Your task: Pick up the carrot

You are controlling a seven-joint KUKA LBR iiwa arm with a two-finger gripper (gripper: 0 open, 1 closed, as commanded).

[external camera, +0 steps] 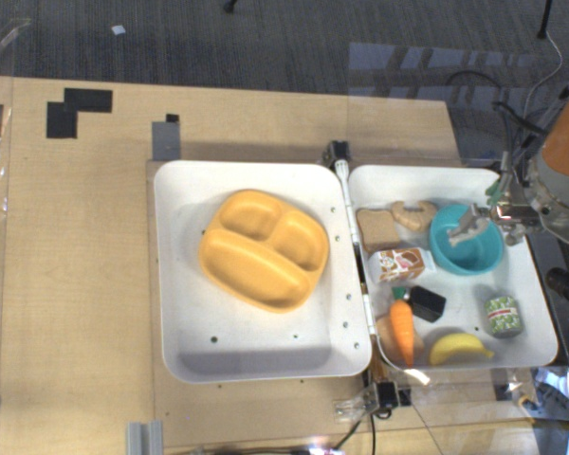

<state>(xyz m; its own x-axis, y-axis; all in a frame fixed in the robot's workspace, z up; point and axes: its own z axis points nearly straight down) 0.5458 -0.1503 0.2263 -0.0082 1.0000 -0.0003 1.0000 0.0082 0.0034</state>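
The orange carrot (401, 330) lies in the right bin (541, 339) near its front left corner, with its length running front to back. My gripper (478, 226) hangs over the teal bowl (467, 245) at the back right of that bin, well behind and to the right of the carrot. Nothing shows in the gripper.
Around the carrot lie a black block (427, 302), a yellow banana (458, 348), a red-and-white snack packet (399, 265) and a green can (503, 315). A brown slab (379, 226) sits at the back. The left bin (175, 349) holds a yellow divided plate (264, 248).
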